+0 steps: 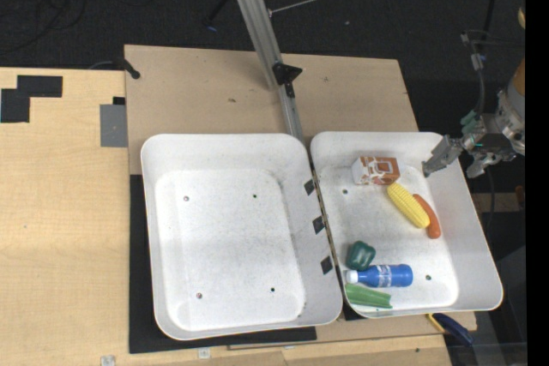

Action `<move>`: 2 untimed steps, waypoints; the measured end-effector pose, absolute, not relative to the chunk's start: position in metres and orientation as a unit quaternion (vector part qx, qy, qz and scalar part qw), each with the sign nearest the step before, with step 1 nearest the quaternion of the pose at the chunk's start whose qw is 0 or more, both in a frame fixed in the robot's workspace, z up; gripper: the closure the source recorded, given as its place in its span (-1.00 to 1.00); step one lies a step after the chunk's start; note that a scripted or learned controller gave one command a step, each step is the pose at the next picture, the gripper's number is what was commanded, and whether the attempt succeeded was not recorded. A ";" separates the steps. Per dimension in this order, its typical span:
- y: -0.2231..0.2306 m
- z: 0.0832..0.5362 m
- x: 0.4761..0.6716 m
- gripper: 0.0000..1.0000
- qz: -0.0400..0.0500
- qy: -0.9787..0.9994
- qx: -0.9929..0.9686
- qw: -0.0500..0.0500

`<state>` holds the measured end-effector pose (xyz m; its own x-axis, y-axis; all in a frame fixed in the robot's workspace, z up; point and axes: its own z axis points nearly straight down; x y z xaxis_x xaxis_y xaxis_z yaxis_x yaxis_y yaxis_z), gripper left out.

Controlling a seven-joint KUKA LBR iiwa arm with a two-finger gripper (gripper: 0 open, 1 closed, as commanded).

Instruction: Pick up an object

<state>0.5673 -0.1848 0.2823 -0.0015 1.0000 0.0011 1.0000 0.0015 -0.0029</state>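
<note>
Camera view shows us the gripper [455,155] over the right bin's [480,270] upper right rim, fingers spread and holding nothing, with the corn [407,205] lying just beside it in the bin.

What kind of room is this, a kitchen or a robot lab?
Probably a robot lab, not a kitchen. Two shallow white plastic bins sit side by side on a plywood bench, the arm's grey end effector reaches in from the right, and the yellow toy corn cob looks like practice food.
</note>
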 end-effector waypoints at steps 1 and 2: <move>-0.185 0.282 0.567 -1.00 0.001 -0.707 -0.707 0.001; -0.187 0.238 0.565 -1.00 0.002 -0.707 -0.707 0.003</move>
<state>0.5655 -0.1873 0.2384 0.0001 1.0000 0.0018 1.0000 -0.0001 -0.0070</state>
